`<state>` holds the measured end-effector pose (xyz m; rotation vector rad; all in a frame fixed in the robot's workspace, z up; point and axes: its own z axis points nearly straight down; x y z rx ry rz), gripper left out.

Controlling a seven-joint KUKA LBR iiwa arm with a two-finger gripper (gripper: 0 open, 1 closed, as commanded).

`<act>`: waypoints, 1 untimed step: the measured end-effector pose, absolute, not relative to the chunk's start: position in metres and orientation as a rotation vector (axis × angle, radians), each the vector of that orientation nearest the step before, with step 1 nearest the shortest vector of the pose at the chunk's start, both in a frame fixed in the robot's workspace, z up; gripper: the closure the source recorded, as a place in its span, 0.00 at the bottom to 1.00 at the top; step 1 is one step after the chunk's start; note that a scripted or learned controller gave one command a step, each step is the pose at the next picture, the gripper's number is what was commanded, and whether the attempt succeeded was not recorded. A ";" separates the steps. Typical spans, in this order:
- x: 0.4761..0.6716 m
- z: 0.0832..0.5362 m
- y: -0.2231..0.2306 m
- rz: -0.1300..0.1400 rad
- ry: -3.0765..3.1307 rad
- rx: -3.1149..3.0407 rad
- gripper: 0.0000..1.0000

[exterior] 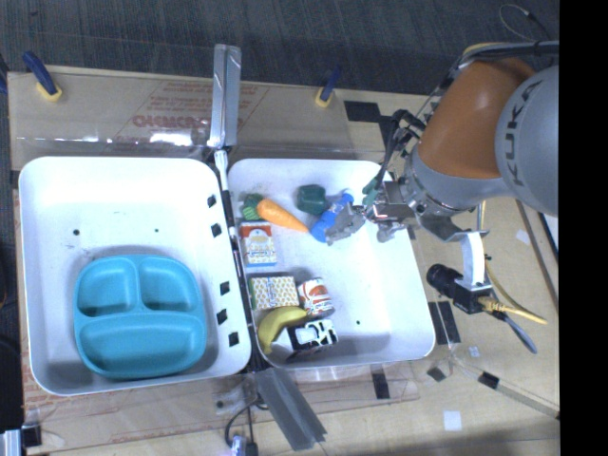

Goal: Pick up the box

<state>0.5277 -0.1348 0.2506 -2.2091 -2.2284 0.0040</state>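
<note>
Gripper (356,218) hovers nr right bin's (404,340) upper right by blue object (328,224); finger state can't tell. Box (258,244) lies at left wall below carrot (282,216). Approach vertically, straddle short sides.

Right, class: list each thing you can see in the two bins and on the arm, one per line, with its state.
Blue tray: flat in the left bin.
Carrot: lying on its side, right bin.
Box: lying flat beside the divider.
Banana: lying near the front wall.
Blue object: lying by the gripper.
Gripper: low over the right bin.
</note>
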 end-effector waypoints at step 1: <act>0.552 0.185 -0.127 0.005 -2.215 -2.223 0.00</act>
